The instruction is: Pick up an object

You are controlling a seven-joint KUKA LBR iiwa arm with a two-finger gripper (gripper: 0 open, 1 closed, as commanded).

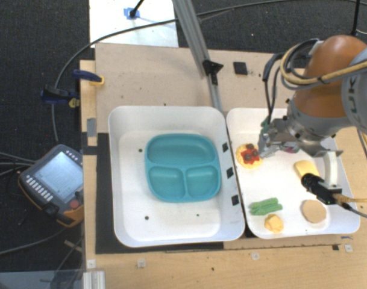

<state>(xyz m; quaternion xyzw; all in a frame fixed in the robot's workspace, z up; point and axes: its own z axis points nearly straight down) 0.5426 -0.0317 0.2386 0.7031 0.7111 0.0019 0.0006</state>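
Left white bin (126, 179) holds a teal three-compartment tray (183, 167), roughly centred. A teach pendant (53, 182) lies on the dark floor left of the bench, screen up. A blue-and-yellow clamp (81, 77) grips the bench's left edge. A small black block (240, 68) sits on the bench top behind the bins.
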